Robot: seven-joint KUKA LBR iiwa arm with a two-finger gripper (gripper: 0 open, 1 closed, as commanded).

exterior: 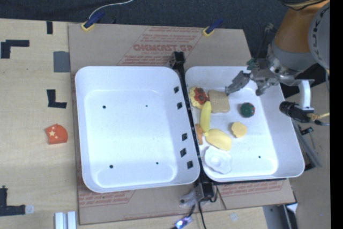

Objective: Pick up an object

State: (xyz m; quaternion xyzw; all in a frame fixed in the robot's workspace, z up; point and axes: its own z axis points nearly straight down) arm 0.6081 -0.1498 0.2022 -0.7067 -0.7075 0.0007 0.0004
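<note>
My gripper (248, 87) hangs above the far part of the right bin (278, 163), its two fingers spread open with nothing between them. Below and left of it lie a tan block (218, 101), a red and yellow toy (199, 96), a yellow banana (206, 116), a dark green ball (246, 110), a small yellow piece (238, 129), a larger yellow lemon-like piece (218, 139), an orange piece (199, 130) and a white object (217, 160). The green ball sits just below the gripper.
The left bin (96, 169) stands beside the right one, parted by a black clip strip (185, 115). A red toy (57, 134) lies on the bench to the far left. A cable (115, 5) runs across the dark cloth behind.
</note>
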